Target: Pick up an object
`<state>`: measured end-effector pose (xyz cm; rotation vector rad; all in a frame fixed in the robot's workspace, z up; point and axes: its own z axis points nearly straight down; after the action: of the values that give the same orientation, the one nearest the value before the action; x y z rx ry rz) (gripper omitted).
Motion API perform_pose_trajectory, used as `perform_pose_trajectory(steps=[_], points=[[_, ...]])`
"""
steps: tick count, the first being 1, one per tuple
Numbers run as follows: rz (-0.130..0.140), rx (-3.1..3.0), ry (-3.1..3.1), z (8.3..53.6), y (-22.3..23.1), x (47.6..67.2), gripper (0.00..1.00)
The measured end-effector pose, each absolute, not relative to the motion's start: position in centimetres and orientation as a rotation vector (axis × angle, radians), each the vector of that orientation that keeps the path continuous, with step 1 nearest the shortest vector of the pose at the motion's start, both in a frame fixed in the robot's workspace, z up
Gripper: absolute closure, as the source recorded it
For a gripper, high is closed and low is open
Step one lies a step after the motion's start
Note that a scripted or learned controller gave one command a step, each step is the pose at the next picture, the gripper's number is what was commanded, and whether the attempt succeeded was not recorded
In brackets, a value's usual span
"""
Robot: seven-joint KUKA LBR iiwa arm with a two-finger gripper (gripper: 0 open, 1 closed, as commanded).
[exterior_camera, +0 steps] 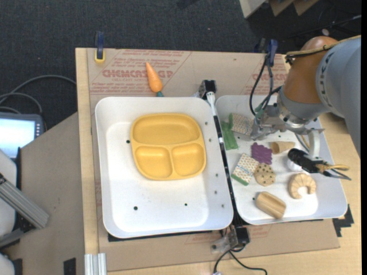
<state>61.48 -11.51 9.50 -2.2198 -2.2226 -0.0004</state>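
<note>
Your arm (321,73) hung over the right bin (332,208), set to pick from the clutter there.

Its gripper (265,125) sat just above the purple grapes (261,152), likely because the toys crowd that spot; whether it was wide or narrow, you couldn't tell. Cookie (264,175) and croissant (301,184) lay below the grapes, the yellow tray (168,144) well left of them.

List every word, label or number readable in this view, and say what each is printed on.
"CHEMCAST GP": large red print on the brown board behind the bins, partly covered by the toy carrot.
Smaller red lines above and below it on the same board: too blurred to read.
More red print on the board near the right bin: too blurred to read.
</note>
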Motion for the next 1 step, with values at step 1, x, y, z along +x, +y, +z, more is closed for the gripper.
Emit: perform_pose_trajectory(steps=[1], points=[[0.000,-2.220,-2.222,9.45,-11.51,61.46,0.00]])
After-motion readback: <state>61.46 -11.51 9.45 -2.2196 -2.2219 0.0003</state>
